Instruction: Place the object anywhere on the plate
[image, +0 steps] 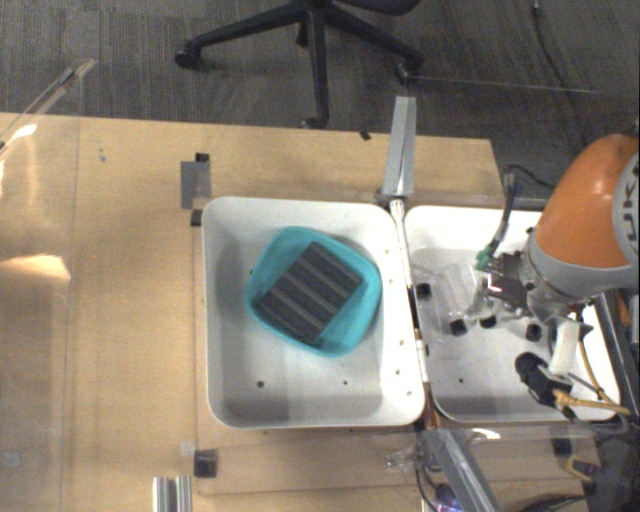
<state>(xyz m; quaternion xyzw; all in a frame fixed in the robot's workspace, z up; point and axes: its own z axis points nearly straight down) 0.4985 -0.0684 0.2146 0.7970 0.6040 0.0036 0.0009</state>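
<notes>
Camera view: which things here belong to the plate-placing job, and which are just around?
Job:
teal plate
dark ridged block, lying on that plate
gripper, over the right bin

Around:
left bin
office chair base

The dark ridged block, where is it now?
The dark ridged block lies on the teal plate in the left bin, left of the bins' divider.

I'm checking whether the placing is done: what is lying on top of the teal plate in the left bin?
A dark grey ribbed block lies on the teal plate, covering most of its middle. The plate's surface under the block is hidden. The plate sits in the left bin.
</notes>
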